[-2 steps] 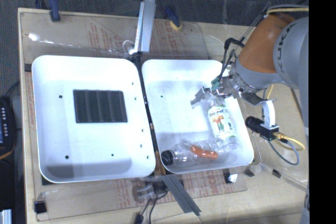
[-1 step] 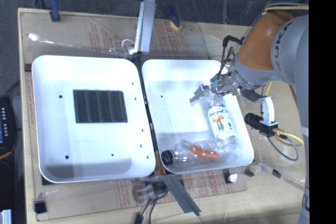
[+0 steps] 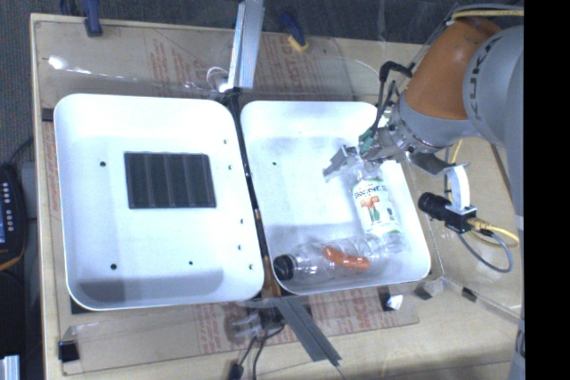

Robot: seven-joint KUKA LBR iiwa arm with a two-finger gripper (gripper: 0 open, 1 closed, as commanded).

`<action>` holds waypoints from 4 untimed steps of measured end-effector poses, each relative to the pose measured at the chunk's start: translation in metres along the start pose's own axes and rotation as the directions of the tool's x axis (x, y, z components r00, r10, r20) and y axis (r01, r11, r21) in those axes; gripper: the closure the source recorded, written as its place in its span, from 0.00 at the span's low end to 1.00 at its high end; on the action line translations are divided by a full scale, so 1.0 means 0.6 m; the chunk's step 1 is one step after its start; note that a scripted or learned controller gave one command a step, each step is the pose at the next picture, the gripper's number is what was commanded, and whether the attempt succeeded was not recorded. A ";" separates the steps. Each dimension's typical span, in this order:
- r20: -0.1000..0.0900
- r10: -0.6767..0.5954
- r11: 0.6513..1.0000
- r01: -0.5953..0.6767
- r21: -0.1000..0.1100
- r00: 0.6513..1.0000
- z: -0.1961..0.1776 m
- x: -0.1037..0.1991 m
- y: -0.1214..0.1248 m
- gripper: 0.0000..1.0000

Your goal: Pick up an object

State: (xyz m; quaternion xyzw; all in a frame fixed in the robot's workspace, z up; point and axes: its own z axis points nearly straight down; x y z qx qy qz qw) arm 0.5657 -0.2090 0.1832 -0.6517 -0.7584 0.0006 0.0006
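Note:
My gripper hangs over the right bin, near its right wall. Just below it lies a clear plastic bottle with a white label printed in orange and green, its top end pointing up toward the gripper. Whether the gripper touches the bottle, I cannot tell. A second clear bottle with a black cap and something orange inside lies along the bin's front wall. A dark ribbed rectangular block lies flat in the left bin.
A metal bar stands up at the back between the bins. Blue clamps grip the bench's far edge. The arm's orange band is above the right bin's far right corner.

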 end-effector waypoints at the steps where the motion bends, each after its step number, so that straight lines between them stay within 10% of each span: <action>1: -0.002 -0.018 1.000 0.018 0.002 1.000 0.003 0.001 0.000 0.00; 4: 0.001 -0.078 0.997 0.078 -0.001 0.997 0.031 -0.002 0.014 0.00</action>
